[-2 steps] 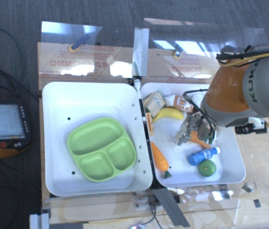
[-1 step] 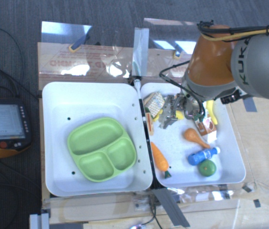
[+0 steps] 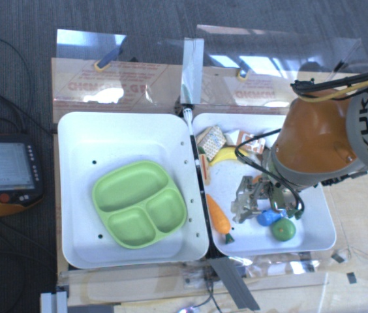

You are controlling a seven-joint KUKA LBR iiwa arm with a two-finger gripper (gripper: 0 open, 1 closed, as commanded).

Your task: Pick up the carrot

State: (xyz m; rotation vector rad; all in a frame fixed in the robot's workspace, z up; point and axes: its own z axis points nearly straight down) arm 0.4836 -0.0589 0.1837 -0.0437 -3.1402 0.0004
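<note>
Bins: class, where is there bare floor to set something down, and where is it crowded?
Left bin: bare floor around the green plate, widest along its far wall. Right bin: crowded with carrot, banana, green ball and gripper.

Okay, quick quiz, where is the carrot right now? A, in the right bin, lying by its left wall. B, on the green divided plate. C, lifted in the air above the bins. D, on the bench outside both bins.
A: the carrot lies on the floor of the right bin, close against its left wall, apart from the hand.
</note>
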